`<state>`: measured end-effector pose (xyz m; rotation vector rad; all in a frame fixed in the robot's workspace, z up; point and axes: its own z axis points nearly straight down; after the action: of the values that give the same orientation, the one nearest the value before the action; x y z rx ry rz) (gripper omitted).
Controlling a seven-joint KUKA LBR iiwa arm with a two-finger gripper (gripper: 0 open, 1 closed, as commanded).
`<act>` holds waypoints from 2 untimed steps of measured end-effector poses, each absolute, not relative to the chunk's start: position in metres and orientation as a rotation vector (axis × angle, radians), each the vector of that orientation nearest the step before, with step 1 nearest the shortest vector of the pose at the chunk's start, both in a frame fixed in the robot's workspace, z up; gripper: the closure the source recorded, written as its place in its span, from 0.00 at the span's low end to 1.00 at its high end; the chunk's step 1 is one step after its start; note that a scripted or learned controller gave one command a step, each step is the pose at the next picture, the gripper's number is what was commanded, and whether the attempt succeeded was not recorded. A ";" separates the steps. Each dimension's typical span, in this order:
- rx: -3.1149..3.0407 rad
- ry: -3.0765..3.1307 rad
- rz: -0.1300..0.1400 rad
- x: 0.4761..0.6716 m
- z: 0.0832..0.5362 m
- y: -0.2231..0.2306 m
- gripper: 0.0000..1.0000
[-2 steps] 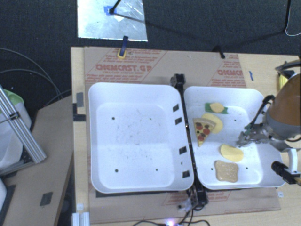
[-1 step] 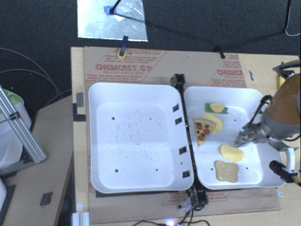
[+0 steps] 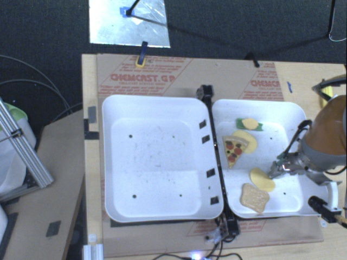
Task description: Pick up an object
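Observation:
The right bin holds several toy foods. A pizza slice lies near its left wall, with a yellow banana-like piece just behind it. A yellow and green piece sits at the back. A flat yellow disc lies in the middle front, and a slice of toast rests at the front. My gripper hangs low in the right bin, at the right edge of the yellow disc. I see nothing lifted between its tips.
The left bin stands beside the right one, joined by a black hinge strip. Both sit on a cardboard sheet. The arm's orange band fills the right side. A metal frame stands at the left.

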<state>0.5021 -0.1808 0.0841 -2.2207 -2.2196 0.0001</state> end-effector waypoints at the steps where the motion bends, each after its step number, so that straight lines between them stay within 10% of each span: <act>1: -2.217 -2.234 -0.007 0.562 0.085 -0.164 1.00; 2: -2.211 -2.233 -0.007 0.515 0.174 -0.081 1.00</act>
<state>0.5148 -0.0814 0.1736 -2.2109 -2.2331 -0.0072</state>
